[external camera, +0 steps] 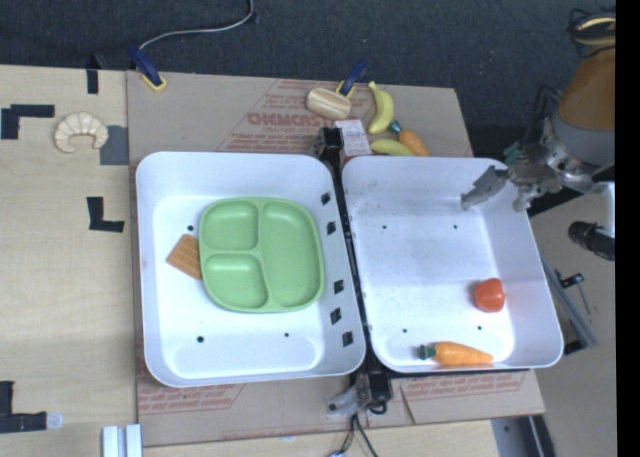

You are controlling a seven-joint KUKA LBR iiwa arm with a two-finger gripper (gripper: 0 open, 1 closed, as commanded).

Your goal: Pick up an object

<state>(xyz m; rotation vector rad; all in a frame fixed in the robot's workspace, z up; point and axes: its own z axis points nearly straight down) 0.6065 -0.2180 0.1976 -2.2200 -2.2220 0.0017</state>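
We are seeing the claw (487,188) hanging over the far right part of the right bin (400,245), reaching in from the right side. Nothing is sitting between its fingers, but we cannot tell whether they are spread or closed from this slant.

Nearer to us than the claw, a red tomato (489,295) is lying on the bin floor, well apart from it. Nearer still, a carrot (460,353) is lying along the front wall of the same bin, its green end pointing left.

Far to the claw's left, the left bin (160,275) is holding a green divided plate (262,254), and a brown cracker (186,257) is peeking out from under the plate's left edge.

Beyond the bins and to the claw's left, on the cardboard sheet (230,115), a bread roll (328,101), two bananas (381,110) and a small packet (352,135) are lying close together. Much farther left, a croissant (80,131) is resting on the bench (50,275).
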